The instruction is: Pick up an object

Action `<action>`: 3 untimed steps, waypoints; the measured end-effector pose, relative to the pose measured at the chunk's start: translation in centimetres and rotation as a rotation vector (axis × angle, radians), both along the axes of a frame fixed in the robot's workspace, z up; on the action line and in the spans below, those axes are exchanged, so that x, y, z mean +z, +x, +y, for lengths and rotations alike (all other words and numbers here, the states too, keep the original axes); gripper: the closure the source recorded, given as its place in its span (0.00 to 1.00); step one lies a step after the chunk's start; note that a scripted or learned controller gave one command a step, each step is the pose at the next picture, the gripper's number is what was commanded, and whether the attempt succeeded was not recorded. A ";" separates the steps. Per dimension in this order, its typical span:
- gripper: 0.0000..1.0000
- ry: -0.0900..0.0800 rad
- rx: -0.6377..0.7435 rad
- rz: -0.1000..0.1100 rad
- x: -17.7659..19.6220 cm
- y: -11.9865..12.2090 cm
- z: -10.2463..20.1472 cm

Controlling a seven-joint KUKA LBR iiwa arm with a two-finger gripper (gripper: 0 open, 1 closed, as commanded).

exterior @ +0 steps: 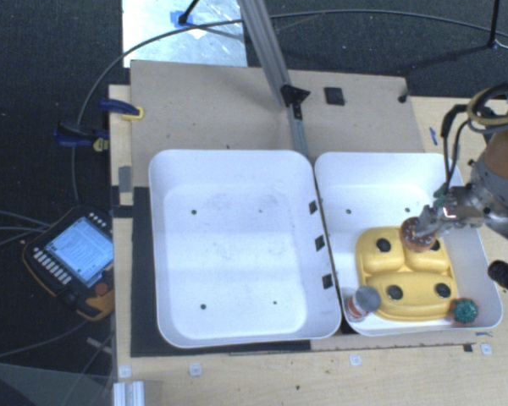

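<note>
A big yellow plastic block with round black holes on top (404, 279) is lying in the right shallow white bin (364, 189), toward the near right corner. The gripper (420, 233) is hanging right over the far edge of this yellow block, and its round brownish tip is looking as if it is touching the block's top. I cannot tell how far the fingers are standing apart, and I cannot tell if they are holding anything, because they are too small and blurry from above.

A small bottle with a grey round cap and a red band (361, 301) is lying just beside the yellow block, at its near left corner. A small green ball-like thing (465, 311) is sitting at the block's near right corner, close to the bin wall.

The grey robot arm (499, 180) is reaching in from the right, with black cables looping over it.

The left shallow white bin (229, 244) is sitting side by side with the right one, touching along the middle. Both bins are resting on the brown desk (212, 108). A hand-held controller with a bright blue screen (74, 256) is lying on the dark floor to the left of the desk.
</note>
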State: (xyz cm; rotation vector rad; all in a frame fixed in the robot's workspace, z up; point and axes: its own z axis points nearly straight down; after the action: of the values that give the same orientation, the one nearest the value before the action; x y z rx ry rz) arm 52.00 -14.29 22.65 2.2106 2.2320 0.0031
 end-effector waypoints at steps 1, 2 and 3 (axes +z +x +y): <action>1.00 0.001 0.002 0.000 -0.1 -0.1 6.5; 1.00 0.001 0.003 -0.001 0.8 -0.1 12.5; 1.00 0.002 0.002 0.000 1.5 -0.2 18.4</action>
State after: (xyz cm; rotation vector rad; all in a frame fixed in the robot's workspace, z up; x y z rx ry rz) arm 51.81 4.07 24.16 2.2086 2.2353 0.0050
